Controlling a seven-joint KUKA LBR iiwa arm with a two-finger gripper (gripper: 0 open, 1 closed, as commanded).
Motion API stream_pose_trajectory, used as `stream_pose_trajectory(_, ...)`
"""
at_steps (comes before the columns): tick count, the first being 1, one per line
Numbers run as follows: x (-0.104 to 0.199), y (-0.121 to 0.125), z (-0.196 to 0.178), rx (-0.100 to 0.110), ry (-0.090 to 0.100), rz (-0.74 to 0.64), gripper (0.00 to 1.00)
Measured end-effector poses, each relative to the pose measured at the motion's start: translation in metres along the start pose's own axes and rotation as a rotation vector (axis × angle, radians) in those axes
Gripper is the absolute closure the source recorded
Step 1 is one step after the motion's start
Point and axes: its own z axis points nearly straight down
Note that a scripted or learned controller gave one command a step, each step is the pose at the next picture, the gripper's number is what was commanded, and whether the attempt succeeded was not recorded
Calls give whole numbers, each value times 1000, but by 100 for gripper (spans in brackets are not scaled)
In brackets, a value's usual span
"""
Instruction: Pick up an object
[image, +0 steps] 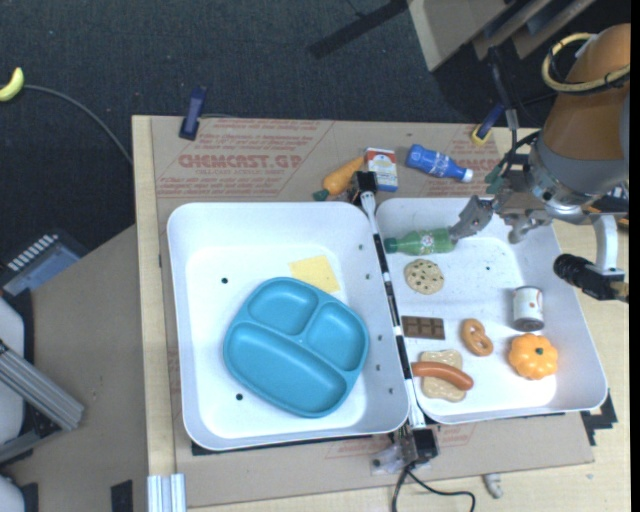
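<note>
The grey claw hangs over the right white plastic bin at its 12 o'clock edge, tips touching the green plastic bottle, which lies on its side at the claw's 8 o'clock. Whether the claw grips the bottle or how wide it stands, I cannot tell. A round chocolate-chip cookie lies just below the bottle.

Pincer low, perhaps half-open
</note>
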Motion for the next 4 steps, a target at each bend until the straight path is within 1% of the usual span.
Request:
stream_pose_trajectory(1,-20,-49,105,2,0,1,0)
stream_pose_trajectory(2,-31,-79,141,2,1,1,0)
stream_pose_trajectory(3,-31,-78,130,-1,0,1,100)
stream_pose_trajectory(4,52,-61,39,-2,1,-2,100)
